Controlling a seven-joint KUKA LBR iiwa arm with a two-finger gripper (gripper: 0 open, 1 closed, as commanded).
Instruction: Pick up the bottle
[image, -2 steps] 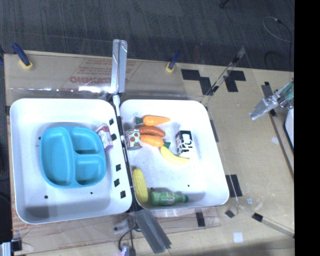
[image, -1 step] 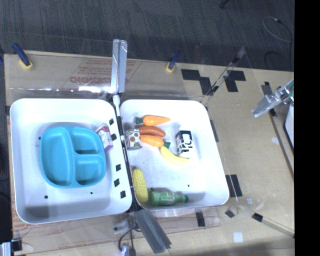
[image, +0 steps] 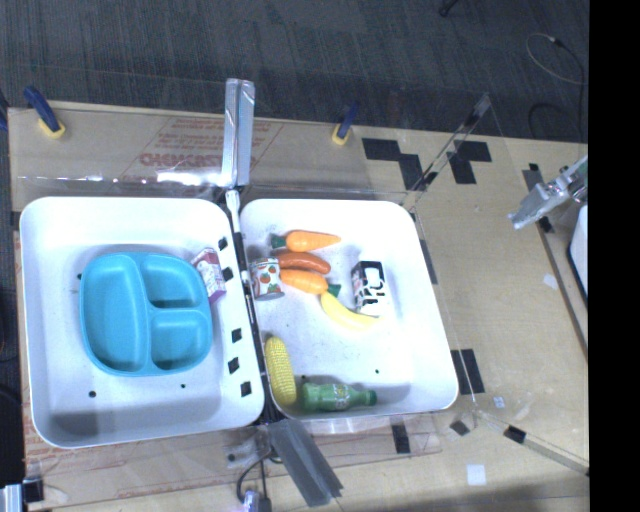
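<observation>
The bottle (image: 335, 396) is green with a label and lies on its side along the front wall of the right bin (image: 425, 290), its cap pointing right. An ear of yellow corn (image: 280, 370) lies right beside the bottle's left end, touching or nearly touching it.
The right bin also holds a banana (image: 345, 312), three orange carrots (image: 305, 262), a small can (image: 265, 278) and a black-and-white carton (image: 369, 287). In the left bin (image: 40, 330) a blue divided plate (image: 148, 310) sits beside a small packet (image: 209, 272). A metal bracket (image: 548, 195) stands at the bench's right side.
</observation>
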